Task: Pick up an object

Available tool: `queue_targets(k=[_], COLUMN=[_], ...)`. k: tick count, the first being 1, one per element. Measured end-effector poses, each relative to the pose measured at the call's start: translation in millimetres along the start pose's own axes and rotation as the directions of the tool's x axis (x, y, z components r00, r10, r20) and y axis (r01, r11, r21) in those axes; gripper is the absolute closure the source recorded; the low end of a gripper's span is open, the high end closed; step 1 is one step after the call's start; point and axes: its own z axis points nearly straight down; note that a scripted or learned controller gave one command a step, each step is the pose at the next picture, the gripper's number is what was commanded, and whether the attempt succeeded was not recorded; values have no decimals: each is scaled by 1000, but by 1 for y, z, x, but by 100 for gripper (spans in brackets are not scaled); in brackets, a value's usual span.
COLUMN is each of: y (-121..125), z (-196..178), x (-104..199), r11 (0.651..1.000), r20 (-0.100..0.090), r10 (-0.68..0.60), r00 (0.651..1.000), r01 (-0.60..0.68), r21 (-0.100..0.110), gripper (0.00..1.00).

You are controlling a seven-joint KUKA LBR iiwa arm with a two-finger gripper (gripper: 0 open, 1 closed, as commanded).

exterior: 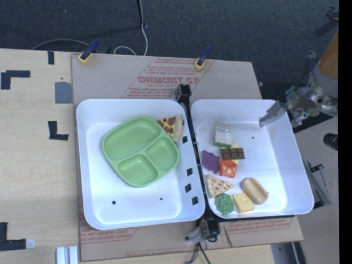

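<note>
The right bin (275,164) holds several toy foods: a pale speckled block (222,133), a brown chocolate bar (231,153), a purple piece (210,160), a red-orange block (227,168), a waffle-like wedge (218,186), a tan bun (254,190), a yellow cube (243,203) and a green knobbly piece (224,203). My gripper (279,114) hangs over that bin's upper right rim, well apart from the foods. Nothing shows in it.
In the left bin (93,202) lies a green divided plate (140,152), with a pizza slice (172,125) at its upper right edge. A black divider (190,147) runs between the bins. Two clamps (88,52) hold the cardboard at the back.
</note>
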Motion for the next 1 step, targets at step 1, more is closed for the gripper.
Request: queue_targets(k=[1], y=[23], z=[102], x=[91], r11=[1000], r20=[-4], r10=[-8], r00=[1000], r01=[8], r21=[7], gripper=[0])
